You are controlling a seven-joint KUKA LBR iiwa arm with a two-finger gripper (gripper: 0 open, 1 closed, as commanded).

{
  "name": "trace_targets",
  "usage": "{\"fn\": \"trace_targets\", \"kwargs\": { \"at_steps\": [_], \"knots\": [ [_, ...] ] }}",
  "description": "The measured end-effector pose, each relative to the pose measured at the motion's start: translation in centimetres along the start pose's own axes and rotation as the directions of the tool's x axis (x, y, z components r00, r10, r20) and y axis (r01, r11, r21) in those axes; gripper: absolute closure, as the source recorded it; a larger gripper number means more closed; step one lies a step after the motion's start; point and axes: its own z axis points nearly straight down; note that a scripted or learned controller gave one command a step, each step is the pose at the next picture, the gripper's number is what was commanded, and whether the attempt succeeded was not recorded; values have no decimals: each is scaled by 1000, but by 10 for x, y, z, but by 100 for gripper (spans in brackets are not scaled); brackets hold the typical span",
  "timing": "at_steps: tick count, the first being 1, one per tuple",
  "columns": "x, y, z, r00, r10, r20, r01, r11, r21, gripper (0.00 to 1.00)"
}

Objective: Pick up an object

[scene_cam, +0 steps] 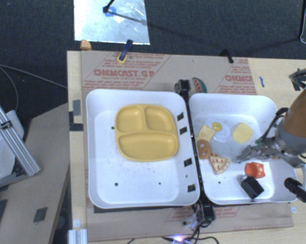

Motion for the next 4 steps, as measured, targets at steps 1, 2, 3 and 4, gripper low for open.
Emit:
{"fn": "trace_targets", "kwargs": {
  "at_steps": [1,2,3,4],
  "knots": [
    [43,-28,-117,1000,-10,7,10,1000,-12,0],
    [13,-33,-33,1000,-1,6,1,1000,4,0],
    [33,-13,-95,1000,-9,8,9,1000,-8,0],
    [-5,-33,5,1000,0,6,0,1000,1,0]
  ]
}}
